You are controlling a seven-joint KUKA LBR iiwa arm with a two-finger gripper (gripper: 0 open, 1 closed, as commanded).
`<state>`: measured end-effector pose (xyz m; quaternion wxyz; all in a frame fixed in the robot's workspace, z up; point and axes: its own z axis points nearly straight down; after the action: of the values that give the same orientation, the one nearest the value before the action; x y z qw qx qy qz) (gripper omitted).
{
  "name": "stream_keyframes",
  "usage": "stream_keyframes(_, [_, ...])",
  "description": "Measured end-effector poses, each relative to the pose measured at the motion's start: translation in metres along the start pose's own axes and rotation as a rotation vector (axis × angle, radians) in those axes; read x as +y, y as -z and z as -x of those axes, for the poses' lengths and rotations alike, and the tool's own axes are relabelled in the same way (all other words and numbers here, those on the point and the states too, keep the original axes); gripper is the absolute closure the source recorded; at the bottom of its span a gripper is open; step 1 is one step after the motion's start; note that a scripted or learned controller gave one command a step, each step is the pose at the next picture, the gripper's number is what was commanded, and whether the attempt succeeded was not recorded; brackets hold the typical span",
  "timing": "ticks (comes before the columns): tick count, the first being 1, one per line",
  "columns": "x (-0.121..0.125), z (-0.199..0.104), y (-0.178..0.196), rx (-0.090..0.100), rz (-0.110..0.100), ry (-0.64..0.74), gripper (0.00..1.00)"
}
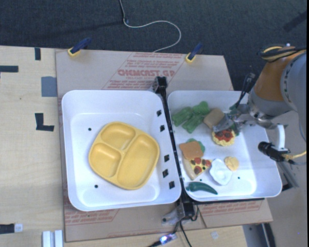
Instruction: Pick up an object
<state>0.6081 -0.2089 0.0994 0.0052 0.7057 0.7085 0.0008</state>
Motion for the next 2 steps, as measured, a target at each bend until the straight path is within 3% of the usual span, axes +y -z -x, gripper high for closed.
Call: stream_keyframes(2, [-0.001,0.009,0.092,0.005,-0.005,-0.003,1.00])
